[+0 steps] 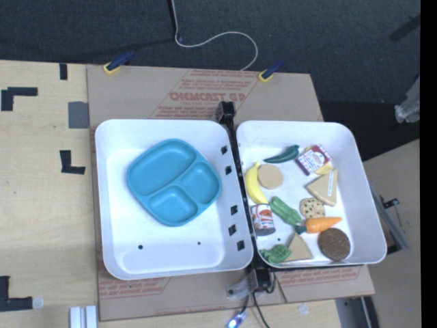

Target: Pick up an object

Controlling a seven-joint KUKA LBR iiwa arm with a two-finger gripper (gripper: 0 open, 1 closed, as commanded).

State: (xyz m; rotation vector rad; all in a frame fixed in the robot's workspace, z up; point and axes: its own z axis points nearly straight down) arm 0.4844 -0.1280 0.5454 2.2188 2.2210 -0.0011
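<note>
gripper state cannot be told; a pale grey shape point(408, 105) sits blurred at the right edge, well apart from the toy food in the right bin point(356, 149).
right bin holds a banana point(253, 183) by its left wall, touching a round tan cracker point(270, 177); a dark green chilli point(282, 155) above them; a red-and-white packet point(313, 159) beside a cheese wedge point(323, 188); a green pickle point(286, 210), a chip cookie point(311, 207), a carrot point(321, 224), a small can point(263, 219), a brown round patty point(334, 243), a tan triangular wedge point(298, 249) and a leafy green piece point(276, 254) crowd the near half. left bin point(109, 137) holds a blue divided plate point(173, 182), lying flat. both bins rest on a cardboard sheet point(205, 91).
</note>
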